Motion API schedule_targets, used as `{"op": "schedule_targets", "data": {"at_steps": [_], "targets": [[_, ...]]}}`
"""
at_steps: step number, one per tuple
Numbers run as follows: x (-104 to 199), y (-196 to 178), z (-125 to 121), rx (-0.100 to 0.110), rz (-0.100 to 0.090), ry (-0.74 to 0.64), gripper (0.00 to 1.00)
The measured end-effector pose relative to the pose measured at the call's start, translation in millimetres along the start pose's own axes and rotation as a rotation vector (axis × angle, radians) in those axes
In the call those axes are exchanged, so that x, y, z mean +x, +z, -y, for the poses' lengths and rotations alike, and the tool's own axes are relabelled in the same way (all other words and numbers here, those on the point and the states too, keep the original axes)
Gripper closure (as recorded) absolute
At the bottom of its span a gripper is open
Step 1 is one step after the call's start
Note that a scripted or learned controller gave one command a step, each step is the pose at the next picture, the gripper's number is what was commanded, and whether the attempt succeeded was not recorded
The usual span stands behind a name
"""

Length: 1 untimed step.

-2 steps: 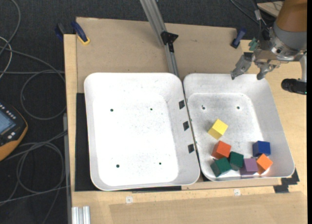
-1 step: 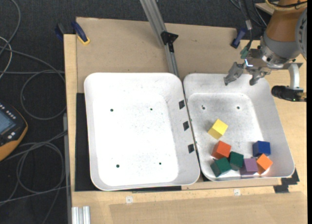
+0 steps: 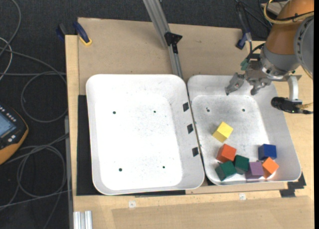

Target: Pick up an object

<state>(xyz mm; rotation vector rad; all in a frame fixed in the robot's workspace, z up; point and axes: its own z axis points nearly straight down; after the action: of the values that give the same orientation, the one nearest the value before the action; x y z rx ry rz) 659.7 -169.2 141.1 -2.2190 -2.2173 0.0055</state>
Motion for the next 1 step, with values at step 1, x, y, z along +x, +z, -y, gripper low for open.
{"op": "schedule_targets", "data": {"at_steps": [1], "targets": [[0.3, -15.4, -2.4, -0.009, 0.001, -0.001, 1.0]]}}
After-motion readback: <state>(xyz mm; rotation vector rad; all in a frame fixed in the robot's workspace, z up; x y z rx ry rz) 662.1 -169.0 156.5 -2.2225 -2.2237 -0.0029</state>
